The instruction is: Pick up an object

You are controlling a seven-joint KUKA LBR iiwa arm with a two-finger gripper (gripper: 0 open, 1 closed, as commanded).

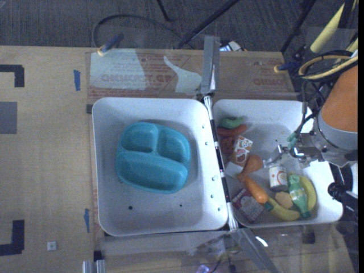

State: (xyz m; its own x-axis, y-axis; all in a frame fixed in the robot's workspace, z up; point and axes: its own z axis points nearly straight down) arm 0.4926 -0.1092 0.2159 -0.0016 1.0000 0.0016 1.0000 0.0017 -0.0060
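Two shallow white bins sit side by side on the bench. Left bin [108, 169], centre-left of the frame: holds a teal divided plate [152, 157] with three compartments, lying flat near the bin's middle. Right bin [267, 110], centre-right of the frame: holds a cluster of small toy food items, mostly in its lower half.

Items noted in the right bin: a green piece [232, 121] at the upper left of the cluster, touching a red-orange piece [230, 134] just below it; a small white carton with red print [242, 149]; an orange-brown rounded piece [252, 164]; an orange carrot-like piece [256, 191] lying at a slant; a small can with a white label [277, 177]; a green bottle [297, 194] lying across a yellow banana [310, 193]; a dark pink packet [247, 205] near the bin's lower edge.

Arm enters from the right edge of the frame, its orange band [344, 104] showing at the upper right. Gripper [289, 150] hangs over the right bin, above the can and just left of the arm body. Nothing is visible between the fingers; whether the jaws are wide or narrow cannot be told at this resolution.
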